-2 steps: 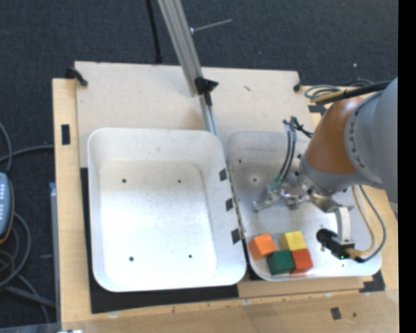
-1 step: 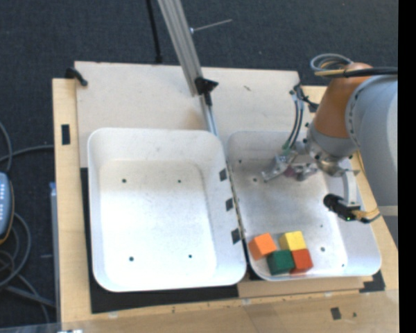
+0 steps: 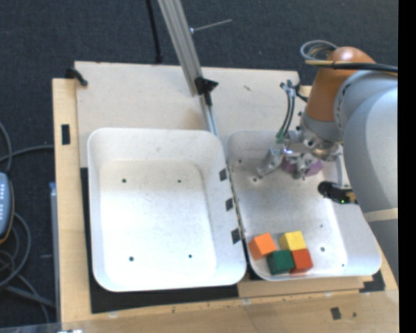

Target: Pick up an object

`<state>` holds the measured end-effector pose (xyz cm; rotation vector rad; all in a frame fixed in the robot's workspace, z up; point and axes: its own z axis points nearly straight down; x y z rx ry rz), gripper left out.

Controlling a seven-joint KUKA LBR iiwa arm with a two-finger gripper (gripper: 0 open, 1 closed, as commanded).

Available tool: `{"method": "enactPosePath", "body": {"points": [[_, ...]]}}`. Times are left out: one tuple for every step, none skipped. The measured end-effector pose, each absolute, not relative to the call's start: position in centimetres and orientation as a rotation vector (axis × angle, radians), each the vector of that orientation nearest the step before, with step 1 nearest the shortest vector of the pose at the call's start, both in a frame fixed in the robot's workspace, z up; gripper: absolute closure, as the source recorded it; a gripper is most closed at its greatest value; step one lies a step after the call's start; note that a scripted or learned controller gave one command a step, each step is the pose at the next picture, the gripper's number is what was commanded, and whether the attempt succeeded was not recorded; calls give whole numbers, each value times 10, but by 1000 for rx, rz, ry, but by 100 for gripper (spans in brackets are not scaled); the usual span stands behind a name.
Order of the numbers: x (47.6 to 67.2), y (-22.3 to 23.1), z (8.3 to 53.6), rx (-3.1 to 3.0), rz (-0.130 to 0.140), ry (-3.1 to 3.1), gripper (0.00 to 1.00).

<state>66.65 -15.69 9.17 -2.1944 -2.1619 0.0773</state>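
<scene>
Four small blocks cluster at the front of the right bin [image 3: 347, 259]: an orange block [image 3: 264, 243], a yellow block [image 3: 294, 240], a green block [image 3: 281, 261] and a red block [image 3: 302, 259]. My gripper [image 3: 292, 162] hangs low over the back part of the same bin, well behind the cluster. A small purple thing [image 3: 315, 166] shows right at the gripper, partly hidden by it. Whether it is held or just lies underneath cannot be told.
The left bin [image 3: 104, 186] lies beside the right one, their walls touching in the middle. A slanted metal rail [image 3: 184, 40] rises behind the bins. The arm's grey body [image 3: 374, 144] covers the right bin's far right side.
</scene>
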Motion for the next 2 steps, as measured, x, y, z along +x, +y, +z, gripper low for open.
{"method": "enactPosePath", "body": {"points": [[668, -207, 92, -2161, 36, -2140, 0], [668, -206, 92, -2156, 45, -2152, 0]]}}
